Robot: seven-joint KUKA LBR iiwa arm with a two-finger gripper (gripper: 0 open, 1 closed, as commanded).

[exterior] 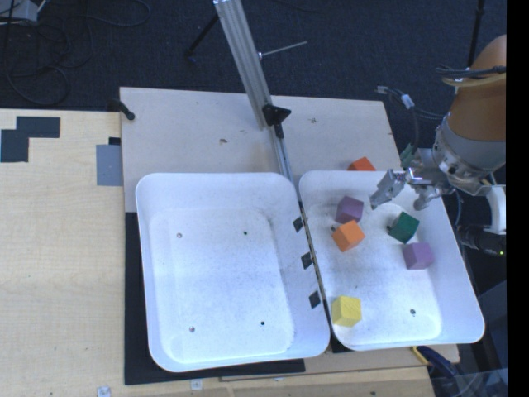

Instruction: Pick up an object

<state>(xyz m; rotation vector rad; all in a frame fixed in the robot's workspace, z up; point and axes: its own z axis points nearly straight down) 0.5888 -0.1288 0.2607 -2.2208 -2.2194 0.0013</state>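
1. Camera view, looking down at a slant on a pale worktop bearing two white bins side by side.
2. Left bin: speckled floor with a few small dark dots.
3. Right bin: six blocks scattered inside.
4. Orange block at 12 o'clock of that bin, against the far rim, partly hidden by it.
5. Purple block near the bin's 10 o'clock, with a second orange block just beside it at 6 o'clock, close to touching.
6. Green block right of centre, at roughly 3 o'clock from the second orange block and apart from it.
7. Second purple block just beside the green one, at its 5 o'clock.
8. Yellow block alone at the bin's 7 o'clock, well apart from the rest.
9. Pincer hanging over the bin's upper right, at 12 o'clock of the green block and 3 o'clock of the first purple block; fingers spread apart, nothing seen between them.
10. Grey arm with orange band reaching in from 3 o'clock.
11. Slanted metal rail rising toward 12 o'clock from between the bins.
12. Dark floor with cables beyond the worktop at 12 o'clock; light wooden surface at 9 o'clock.
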